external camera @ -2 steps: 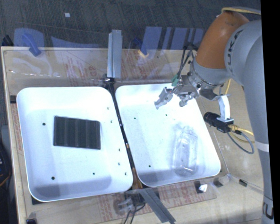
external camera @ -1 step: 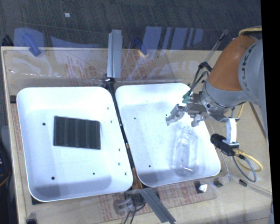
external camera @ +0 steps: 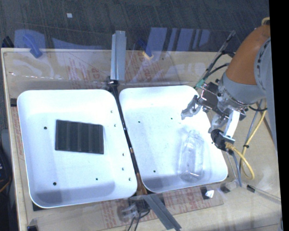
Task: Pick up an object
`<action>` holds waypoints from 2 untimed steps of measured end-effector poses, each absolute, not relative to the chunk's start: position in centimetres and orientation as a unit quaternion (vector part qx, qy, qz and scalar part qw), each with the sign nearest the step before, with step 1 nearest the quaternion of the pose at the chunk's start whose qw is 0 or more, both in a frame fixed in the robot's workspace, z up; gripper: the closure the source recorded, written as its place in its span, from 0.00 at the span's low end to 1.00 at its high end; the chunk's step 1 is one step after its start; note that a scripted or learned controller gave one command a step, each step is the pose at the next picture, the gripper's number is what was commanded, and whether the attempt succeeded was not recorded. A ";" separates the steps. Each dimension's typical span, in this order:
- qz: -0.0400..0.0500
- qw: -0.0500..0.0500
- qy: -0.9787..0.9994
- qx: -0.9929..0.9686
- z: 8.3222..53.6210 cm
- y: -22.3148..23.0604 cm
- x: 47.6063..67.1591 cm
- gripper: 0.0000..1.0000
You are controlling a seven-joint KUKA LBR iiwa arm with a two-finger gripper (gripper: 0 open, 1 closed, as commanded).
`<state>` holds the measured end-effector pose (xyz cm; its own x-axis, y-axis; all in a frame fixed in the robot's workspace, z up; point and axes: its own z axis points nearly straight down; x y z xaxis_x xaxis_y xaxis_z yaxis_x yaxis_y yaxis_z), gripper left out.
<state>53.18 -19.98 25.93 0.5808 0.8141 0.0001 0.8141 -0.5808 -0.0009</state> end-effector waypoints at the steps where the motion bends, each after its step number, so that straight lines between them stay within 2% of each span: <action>1: 0.000 0.001 -0.458 -0.889 25.9 -20.0 53.2 0.00; 2: 0.000 0.000 -0.464 -0.886 33.3 -20.4 49.5 0.00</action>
